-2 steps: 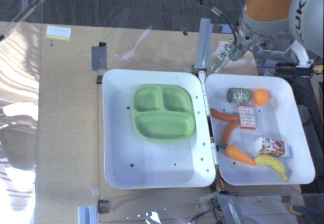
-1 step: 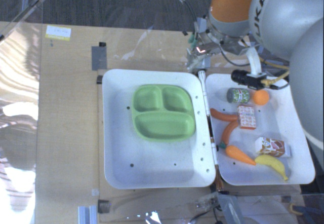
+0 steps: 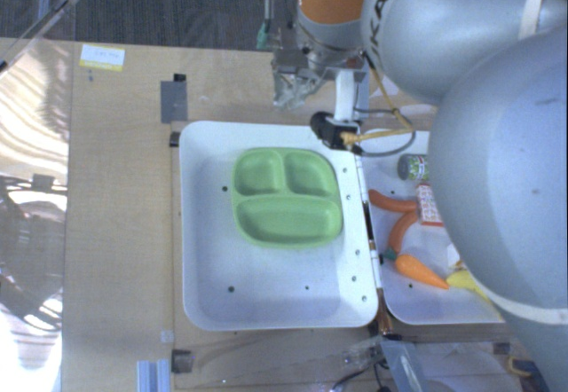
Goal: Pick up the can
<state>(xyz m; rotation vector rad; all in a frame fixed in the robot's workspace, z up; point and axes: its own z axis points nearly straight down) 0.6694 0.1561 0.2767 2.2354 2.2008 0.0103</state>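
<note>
The can lies on its side at the back of the right bin, with its grey end facing left; the arm hides the rest of it. My gripper hangs over the bench just behind the back rim of the left bin. It is well to the left of the can and touches nothing.
A green divided plate sits in the left bin. In the right bin lie two orange-red sausages, a carrot, a yellow piece and a red-and-white pack. The arm covers much of that bin.
</note>
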